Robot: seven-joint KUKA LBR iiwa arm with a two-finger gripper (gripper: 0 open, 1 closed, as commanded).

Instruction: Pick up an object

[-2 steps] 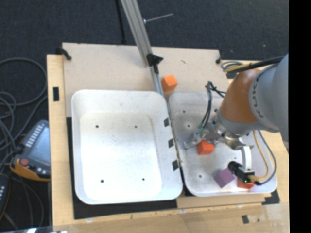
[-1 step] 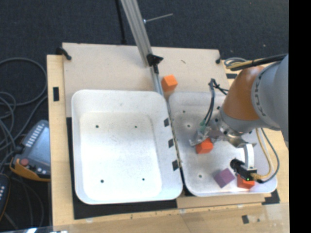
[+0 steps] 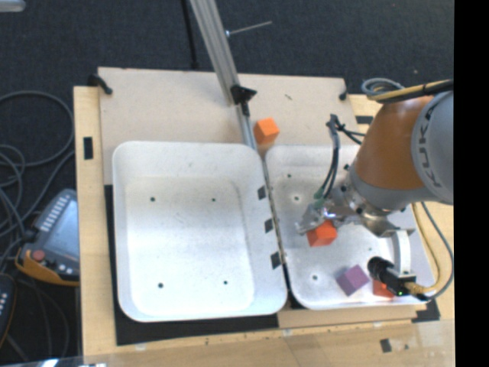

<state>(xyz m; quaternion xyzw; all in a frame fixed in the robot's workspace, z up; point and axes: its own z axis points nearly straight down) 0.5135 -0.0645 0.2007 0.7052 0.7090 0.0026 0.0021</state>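
Blocks lie in the right bin [image 3: 306, 285], nearest the camera. A purple block [image 3: 352, 279] sits at about five o'clock on the bin floor, with a small orange piece [image 3: 382, 289] just beside it at its three o'clock, partly hidden by a black fitting.

Farther in, an orange cube [image 3: 322, 234] rests near the bin's centre. The gripper [image 3: 319, 219] hangs right over it, the arm's bulk entering from three o'clock. Whether the fingers are apart or clamped I cannot tell; metal parts crowd the cube's top edge.

Judging by look, the cube is light, rigid and flat-sided, not fragile. Two opposite faces would give the surest hold.

Farthest, at twelve o'clock, another orange cube [image 3: 266, 131] sits on the bench beyond the left bin [image 3: 134, 163].
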